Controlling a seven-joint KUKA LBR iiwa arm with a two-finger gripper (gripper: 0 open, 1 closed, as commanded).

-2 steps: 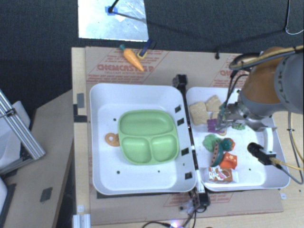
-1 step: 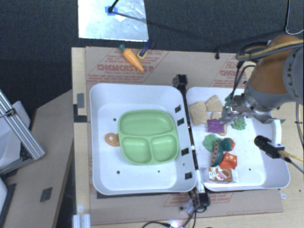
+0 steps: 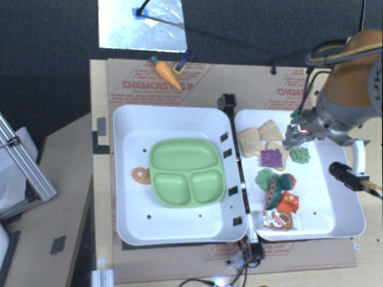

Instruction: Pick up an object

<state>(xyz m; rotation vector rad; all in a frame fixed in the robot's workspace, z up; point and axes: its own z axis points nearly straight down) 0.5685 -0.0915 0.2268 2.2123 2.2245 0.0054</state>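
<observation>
My gripper (image 3: 292, 140) hangs low over the far part of the right bin (image 3: 344, 220), reaching in from the right. Just below and right of it lies a small green broccoli piece (image 3: 300, 155). Left of it sit two tan bread pieces (image 3: 249, 141) (image 3: 270, 130) and a purple toy (image 3: 271, 158). Nearer the front are a green leafy piece (image 3: 264, 177), a dark brown strip (image 3: 272, 191), a red-orange toy (image 3: 288, 202) and a small carton (image 3: 277, 220). Nothing shows between the gripper's tips.
The left bin (image 3: 128, 130) holds a green divided plate (image 3: 185, 171) and a small orange ring (image 3: 141, 175) beside it. A toy carrot (image 3: 167, 75) lies on the board behind the bins. A black divider (image 3: 234, 160) separates the bins.
</observation>
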